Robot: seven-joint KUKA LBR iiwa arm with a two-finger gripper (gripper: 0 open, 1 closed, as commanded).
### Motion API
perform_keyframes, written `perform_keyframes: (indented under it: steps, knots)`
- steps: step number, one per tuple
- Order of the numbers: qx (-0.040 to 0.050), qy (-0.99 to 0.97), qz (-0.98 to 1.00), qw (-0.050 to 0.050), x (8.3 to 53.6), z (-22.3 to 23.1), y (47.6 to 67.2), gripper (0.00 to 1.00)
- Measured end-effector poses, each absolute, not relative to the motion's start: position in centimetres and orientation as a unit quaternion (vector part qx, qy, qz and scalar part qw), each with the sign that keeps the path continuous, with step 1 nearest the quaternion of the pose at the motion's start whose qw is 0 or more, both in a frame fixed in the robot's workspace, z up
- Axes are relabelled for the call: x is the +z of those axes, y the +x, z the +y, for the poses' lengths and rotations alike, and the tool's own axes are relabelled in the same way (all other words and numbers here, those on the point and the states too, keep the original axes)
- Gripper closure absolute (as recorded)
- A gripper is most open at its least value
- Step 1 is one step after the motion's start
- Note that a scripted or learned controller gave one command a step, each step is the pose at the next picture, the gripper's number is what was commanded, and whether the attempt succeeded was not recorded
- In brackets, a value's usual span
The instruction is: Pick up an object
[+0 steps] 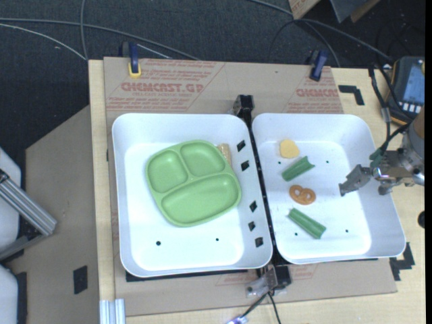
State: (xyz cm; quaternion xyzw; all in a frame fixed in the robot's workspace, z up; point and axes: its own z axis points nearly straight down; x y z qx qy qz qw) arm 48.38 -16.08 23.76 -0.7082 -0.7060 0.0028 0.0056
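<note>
You see a brown worktop (202, 79) on a dark floor crossed by cables, carrying two shallow white bins side by side.

Nearest you, in the right bin (324, 245), a green stick-shaped piece (307, 223) lies aslant close to the near wall. Just beyond it sits a small orange pretzel-shaped item (302, 195), apart from the stick. Farther back, a second green piece (297, 169) lies tilted, and just behind it rests a small yellow item (289, 149), close to it but seemingly not touching.

At the right bin's right side, level with the pretzel, the pincer (352, 183) reaches in over the rim from the grey arm (398, 171). It points toward the bin's middle, well apart from every piece. You cannot tell whether it is open or closed; nothing is visible in its grip.

In the left bin (182, 252), a green divided plate (194, 181) with three compartments lies near the middle. A small tan item (225, 152) peeks out at the plate's far right edge, touching it.

On the worktop's far edge you see two clamps, one blue and yellow (133, 57) on the left and one blue (317, 65) on the right.
</note>
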Motion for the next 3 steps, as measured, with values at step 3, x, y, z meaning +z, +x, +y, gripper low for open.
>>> perform_keyframes:
  steps: [3]
  knots:
    - [0.0014,-0.707,-0.707,0.004,12.3,-14.5,47.9,0.0]
